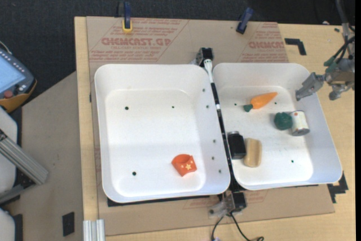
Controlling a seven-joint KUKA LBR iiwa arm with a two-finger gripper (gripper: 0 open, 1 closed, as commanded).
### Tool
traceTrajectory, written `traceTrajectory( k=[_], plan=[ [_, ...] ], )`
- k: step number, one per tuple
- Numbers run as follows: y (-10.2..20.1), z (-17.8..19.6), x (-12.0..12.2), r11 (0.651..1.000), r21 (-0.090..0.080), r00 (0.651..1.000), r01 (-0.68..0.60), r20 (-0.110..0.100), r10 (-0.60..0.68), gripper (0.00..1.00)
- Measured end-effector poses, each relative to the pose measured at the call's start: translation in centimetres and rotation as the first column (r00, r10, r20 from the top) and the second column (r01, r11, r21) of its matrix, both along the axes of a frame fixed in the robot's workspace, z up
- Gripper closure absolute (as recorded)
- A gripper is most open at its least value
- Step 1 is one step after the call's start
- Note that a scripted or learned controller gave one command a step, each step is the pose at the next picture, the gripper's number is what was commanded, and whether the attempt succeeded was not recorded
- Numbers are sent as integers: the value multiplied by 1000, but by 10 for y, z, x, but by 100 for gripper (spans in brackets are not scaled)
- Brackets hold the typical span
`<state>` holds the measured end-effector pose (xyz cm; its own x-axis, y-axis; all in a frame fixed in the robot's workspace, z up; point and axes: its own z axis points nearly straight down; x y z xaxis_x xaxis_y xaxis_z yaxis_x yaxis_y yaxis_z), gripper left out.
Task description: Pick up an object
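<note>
Two white bins (152, 79) sit on a tan board (169, 36) printed with red lettering, holding an orange star-marked cup (184, 165), orange carrot (263, 100), green ball (283, 120) and tan block (252, 153).

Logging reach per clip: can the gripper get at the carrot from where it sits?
Probably yes. The gripper hangs at the right bin's far right rim, and the carrot lies in open floor, apart from the green ball, with nothing between them.

A lab: clamped board (169, 36) bearing two white bins (107, 138).
</note>
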<state>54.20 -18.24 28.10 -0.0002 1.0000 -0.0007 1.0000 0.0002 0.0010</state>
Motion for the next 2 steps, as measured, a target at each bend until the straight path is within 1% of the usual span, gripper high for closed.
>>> traceTrajectory(
  k=[1,2],
  plan=[
    [113,-102,-55,1000,8,1000,-7,-15,7,0],
    [106,-86,-50,1000,0,1000,1,1,-1,100]
  ],
)
